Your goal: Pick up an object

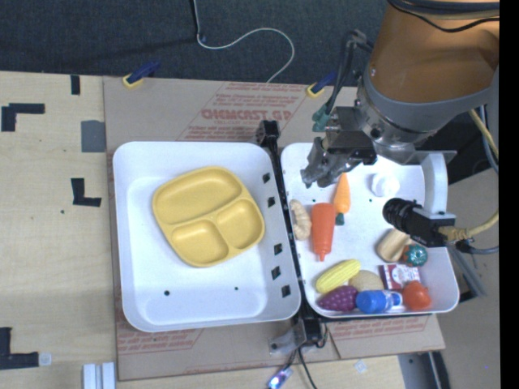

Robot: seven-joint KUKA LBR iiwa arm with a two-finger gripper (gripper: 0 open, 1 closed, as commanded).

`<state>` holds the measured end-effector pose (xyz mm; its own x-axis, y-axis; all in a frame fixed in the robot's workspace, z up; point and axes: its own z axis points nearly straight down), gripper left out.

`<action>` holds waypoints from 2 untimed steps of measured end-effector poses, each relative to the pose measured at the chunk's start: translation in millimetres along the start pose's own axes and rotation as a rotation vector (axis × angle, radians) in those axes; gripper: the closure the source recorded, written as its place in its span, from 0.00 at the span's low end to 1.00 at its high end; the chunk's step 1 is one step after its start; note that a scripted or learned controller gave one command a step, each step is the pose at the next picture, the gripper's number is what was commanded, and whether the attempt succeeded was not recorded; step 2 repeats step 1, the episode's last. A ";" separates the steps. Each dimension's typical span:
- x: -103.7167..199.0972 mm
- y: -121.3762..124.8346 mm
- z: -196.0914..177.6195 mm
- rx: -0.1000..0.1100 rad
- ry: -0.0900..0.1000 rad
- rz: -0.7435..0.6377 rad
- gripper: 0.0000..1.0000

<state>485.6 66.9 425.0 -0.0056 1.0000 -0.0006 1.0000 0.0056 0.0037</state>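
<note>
Camera view: my claw [320,171] hangs over the right bin [438,173], finger state unclear, nothing visibly held, nearest the small carrot [342,193] beside the big carrot [323,229]; tapered toys packed close could slip or get nudged.

Single arm [434,47]: broad orange band above a grey wrist section, dark cables looped across the top. Grey-black two-finger gripper [320,173] on a dark mounting block. Thin cable along the left side, small teal part, possibly a connector. Black cylindrical module [412,220] alongside, yellowish cable attached.
</note>
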 end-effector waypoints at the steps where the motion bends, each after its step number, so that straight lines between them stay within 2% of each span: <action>1: 38.5 -0.3 -14.2 0.007 -0.001 0.000 1.00; 2: 38.5 -0.3 -14.2 0.007 -0.001 0.000 1.00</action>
